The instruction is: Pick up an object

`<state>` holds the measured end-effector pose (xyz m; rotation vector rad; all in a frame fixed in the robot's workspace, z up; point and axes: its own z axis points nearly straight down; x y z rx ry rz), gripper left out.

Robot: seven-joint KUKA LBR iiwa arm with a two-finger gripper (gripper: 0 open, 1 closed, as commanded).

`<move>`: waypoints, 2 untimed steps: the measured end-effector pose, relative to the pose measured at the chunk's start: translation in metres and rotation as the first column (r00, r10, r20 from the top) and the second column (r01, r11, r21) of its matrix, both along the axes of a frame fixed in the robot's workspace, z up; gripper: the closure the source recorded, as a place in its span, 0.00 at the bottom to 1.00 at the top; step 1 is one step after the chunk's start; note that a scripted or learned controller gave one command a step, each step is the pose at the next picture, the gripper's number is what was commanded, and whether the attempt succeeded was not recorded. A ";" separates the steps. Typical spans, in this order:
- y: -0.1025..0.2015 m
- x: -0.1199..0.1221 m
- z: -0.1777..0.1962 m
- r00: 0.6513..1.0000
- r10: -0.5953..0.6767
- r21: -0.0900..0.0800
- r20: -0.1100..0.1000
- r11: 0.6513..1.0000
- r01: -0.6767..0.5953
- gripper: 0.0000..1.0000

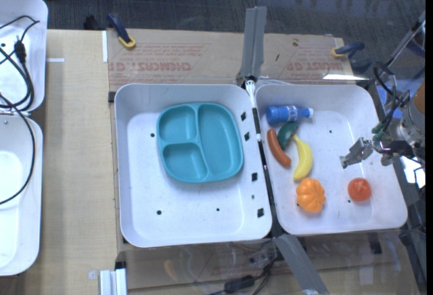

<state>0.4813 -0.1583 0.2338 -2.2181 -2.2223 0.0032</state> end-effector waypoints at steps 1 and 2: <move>0.050 -0.005 -0.135 1.000 -0.003 0.001 -0.001 1.000 0.003 0.00; 0.048 0.037 -0.143 1.000 -0.003 0.000 0.000 1.000 0.003 0.00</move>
